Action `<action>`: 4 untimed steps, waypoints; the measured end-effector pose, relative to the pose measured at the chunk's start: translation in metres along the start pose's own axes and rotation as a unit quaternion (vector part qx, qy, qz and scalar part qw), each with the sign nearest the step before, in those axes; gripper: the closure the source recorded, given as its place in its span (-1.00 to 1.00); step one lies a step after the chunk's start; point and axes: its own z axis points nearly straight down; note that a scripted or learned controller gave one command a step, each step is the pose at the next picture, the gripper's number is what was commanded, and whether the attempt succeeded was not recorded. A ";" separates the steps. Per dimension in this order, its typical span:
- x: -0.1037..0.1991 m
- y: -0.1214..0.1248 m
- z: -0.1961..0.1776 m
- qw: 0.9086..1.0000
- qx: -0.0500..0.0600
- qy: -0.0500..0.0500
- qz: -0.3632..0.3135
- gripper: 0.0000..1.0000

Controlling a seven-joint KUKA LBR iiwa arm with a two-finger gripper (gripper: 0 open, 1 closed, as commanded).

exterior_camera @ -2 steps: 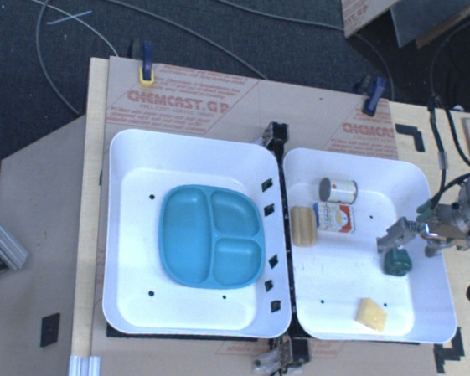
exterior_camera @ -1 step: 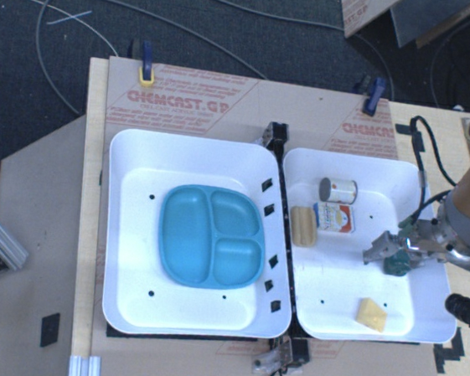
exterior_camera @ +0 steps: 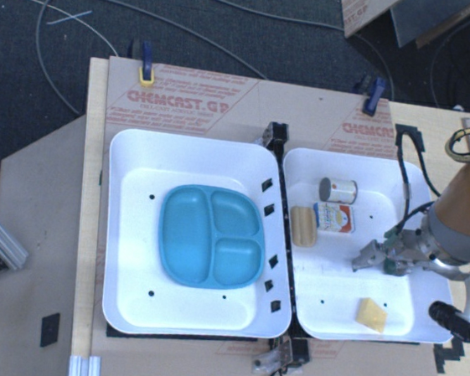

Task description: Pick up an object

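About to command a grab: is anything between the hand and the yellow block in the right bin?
Nothing visible. The hand sits above bare bin floor, and the yellow block lies apart nearer the front wall, with no object between.

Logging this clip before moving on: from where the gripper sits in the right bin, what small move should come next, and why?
Probably a short slide toward the small can or the box beside it. The gripper sits over bare floor of the right bin with nothing between its fingers. The box lies close up-left, the yellow wedge below, the tan sponge farther left.
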 end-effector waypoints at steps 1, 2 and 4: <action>0.001 -0.001 0.045 1.000 0.000 0.000 0.000 -1.00; 0.000 0.001 0.032 1.000 -0.003 -0.001 0.000 1.00; 0.006 -0.008 -0.086 1.000 -0.007 -0.003 0.000 1.00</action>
